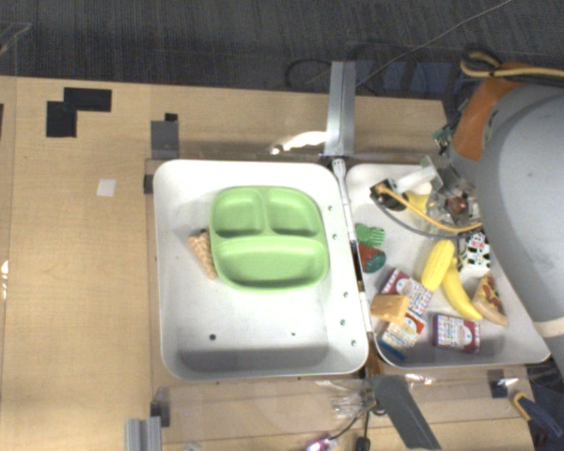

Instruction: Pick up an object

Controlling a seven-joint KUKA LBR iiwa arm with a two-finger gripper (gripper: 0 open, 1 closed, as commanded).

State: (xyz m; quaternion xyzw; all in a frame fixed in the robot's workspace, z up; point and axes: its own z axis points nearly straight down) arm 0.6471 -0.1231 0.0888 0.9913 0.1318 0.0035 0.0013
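Note:
The right bin (376,181) holds several toy foods: a yellow corn cob (438,262), a banana (461,298), a cheese wedge (389,307), a small red-and-white carton (413,304), a purple box (455,333), a pizza slice (490,300), a black-and-white spotted item (474,249) and a red-and-green piece (370,248). My gripper (444,198) hangs low over the back of this bin, above and behind the corn cob, with a yellow cable looped around it. The arm's grey body (531,214) covers the bin's right side.
The left bin (244,346) holds a green divided plate (266,237) with a tan waffle-like piece (202,251) sticking out from under its left edge. A metal post (341,111) stands behind the wall between the two bins.

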